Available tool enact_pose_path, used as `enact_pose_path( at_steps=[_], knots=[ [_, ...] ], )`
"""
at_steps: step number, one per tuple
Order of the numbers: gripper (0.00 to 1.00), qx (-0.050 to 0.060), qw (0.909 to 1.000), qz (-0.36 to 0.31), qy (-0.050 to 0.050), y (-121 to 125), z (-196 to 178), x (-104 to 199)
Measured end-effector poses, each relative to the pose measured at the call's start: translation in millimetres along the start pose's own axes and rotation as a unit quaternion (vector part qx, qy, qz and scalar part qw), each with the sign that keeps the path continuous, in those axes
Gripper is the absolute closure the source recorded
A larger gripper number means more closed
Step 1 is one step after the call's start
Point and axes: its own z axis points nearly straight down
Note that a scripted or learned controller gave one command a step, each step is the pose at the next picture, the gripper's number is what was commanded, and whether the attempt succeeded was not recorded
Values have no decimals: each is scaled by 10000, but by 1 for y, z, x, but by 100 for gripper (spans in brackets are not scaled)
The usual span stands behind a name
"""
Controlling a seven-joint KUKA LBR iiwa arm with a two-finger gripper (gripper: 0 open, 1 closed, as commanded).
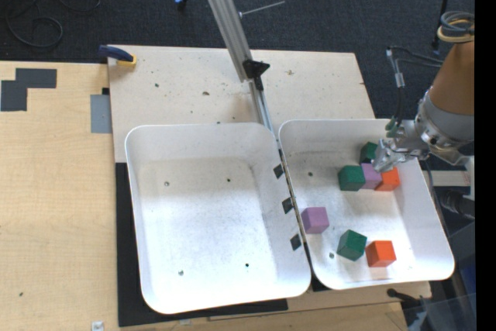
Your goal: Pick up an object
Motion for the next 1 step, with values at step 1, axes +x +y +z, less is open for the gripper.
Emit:
enact_pose_path(
  at_steps=[1],
  knots=[
    [100,25,10000,17,7,0,-13,-1]
  ],
)
